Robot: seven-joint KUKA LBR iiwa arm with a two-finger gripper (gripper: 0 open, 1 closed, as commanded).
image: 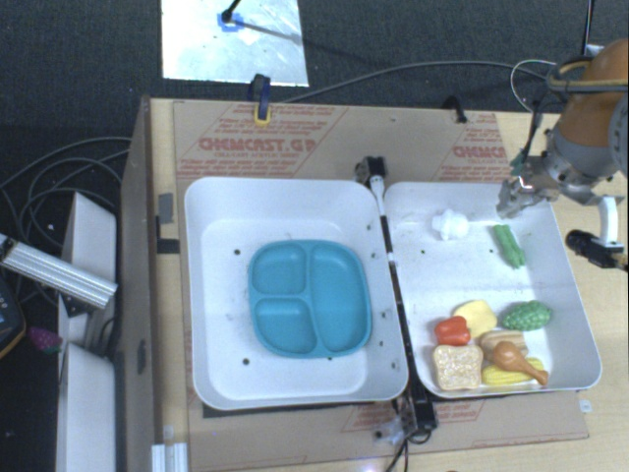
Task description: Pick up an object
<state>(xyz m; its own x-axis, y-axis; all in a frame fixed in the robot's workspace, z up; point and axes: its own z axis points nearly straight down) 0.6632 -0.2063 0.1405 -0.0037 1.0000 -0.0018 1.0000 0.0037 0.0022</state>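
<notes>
My gripper (511, 201) hangs over the far right part of the right bin (575, 293), just above a green pod-shaped toy (509, 245). A white toy (451, 225) lies to its left on the bin floor. Near the front of the bin is a cluster of play food: a red tomato (451, 330), a yellow piece (477, 316), a bumpy green piece (526, 315), a tan cracker (457, 366) and a drumstick (513, 358). Nothing shows between the fingers.
The left bin (211, 264) holds a blue divided plate (309, 297). A clamp (373, 172) sits at the far end of the seam between the bins. Cables run across the bench's far side and off the left edge.
</notes>
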